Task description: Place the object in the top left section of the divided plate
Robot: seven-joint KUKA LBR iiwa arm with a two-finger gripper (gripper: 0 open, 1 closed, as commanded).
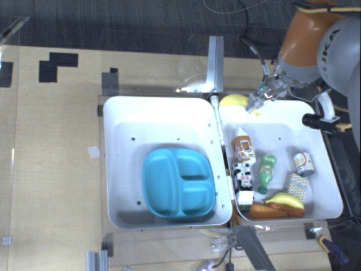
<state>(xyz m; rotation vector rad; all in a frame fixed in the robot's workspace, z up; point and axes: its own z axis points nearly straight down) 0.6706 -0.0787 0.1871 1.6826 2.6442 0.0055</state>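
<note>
Camera view shows the gripper (255,102) up at the back of the right bin (333,205), at the end of the grey and orange arm (316,44). I cannot tell if it is open or closed (it is too small and blurry). Right beside it is a yellow lemon (233,100), at the bin's back edge. Farther down in this bin lie a milk carton (243,165), a green bottle (265,172), a small can (303,163), a banana (285,201) and a hot dog (269,210). The blue divided plate (179,181) sits in the left bin (121,151), well apart from the gripper.
</note>
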